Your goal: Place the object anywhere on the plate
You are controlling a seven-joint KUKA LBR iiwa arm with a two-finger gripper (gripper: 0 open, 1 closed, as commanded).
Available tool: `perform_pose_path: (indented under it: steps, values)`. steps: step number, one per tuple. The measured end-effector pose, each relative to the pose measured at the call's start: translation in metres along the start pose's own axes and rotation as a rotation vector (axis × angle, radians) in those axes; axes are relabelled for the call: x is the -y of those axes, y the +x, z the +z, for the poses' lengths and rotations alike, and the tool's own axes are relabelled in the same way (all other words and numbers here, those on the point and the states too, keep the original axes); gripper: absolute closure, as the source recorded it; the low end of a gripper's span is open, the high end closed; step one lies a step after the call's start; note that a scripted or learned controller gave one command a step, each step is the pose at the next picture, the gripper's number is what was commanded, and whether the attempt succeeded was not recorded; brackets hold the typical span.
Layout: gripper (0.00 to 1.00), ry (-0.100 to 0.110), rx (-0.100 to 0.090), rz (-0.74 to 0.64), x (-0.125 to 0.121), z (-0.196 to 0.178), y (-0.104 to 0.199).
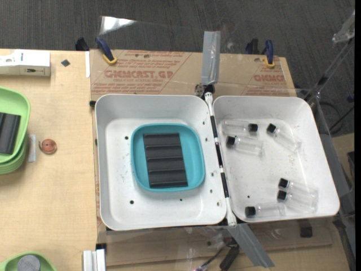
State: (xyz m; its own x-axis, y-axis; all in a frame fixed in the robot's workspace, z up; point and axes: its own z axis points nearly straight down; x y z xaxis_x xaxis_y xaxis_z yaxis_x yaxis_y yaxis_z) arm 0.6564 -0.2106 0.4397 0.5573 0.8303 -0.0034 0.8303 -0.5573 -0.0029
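A teal square plate lies in the middle of the left white bin. On the plate sits a black ribbed block. The right white bin holds several clear vials with black caps. Two of them lie near the bin's back, and one sits just below them. A pair rests at the front right, and another lies at the front edge.
Cardboard lies behind the bins, held by blue-and-yellow clamps. On the wooden bench to the left are a green dish holding a black item, a small orange disc and a white box.
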Motion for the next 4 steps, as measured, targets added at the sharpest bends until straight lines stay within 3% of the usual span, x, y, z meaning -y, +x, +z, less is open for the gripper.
perform_pose_path:
  steps: [4]
  values:
    - [0.0, 0.0, 0.0, 0.0, 0.0, 0.0, 0.0]
